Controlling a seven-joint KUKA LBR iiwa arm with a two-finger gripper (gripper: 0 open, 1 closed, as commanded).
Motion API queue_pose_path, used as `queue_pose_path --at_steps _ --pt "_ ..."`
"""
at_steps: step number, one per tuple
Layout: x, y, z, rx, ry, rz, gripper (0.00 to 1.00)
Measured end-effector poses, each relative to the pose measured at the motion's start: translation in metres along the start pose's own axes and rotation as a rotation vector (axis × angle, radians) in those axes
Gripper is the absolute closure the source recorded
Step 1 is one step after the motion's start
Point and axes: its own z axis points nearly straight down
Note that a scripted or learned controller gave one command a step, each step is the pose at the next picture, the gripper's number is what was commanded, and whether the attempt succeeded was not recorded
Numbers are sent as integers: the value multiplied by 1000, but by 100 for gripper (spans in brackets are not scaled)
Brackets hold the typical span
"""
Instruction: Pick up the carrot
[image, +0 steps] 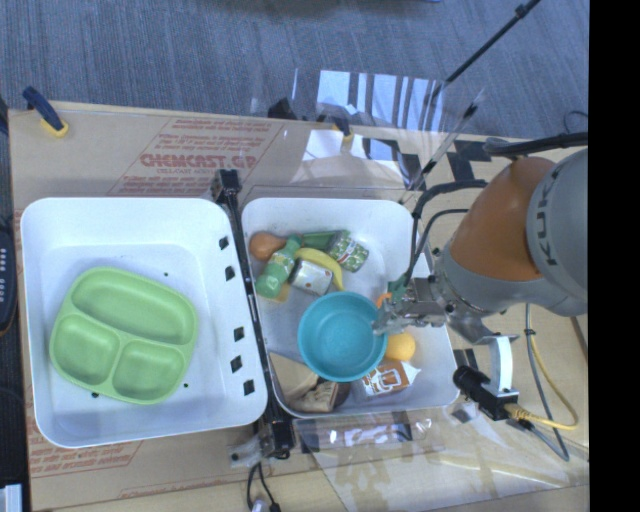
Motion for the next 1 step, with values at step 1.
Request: queue_pose_path --at_steps 1 --pt "0 1 -10 4 0 -9 100"
